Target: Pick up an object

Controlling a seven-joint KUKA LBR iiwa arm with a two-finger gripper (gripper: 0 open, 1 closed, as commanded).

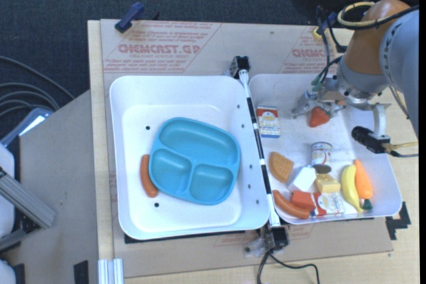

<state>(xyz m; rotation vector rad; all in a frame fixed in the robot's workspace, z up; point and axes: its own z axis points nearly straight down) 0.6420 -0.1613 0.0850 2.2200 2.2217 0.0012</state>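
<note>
I see my claw (318, 105) low in the right bin (279, 86), its fingers pinching a red strawberry-like toy (319, 117) just beneath the wrist. To the claw's left stands a small red-and-white carton (267, 122), and below the claw are a can (321, 153), a waffle (281, 166), a banana (349, 187) and a carrot (363, 180). Far left of the claw, the other bin (126, 143) carries a blue divided plate (194, 160) with a sausage (148, 175) beside it.

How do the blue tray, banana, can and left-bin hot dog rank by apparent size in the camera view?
1. blue tray, by far
2. banana and hot dog: look alike, not ranked
3. can
</note>
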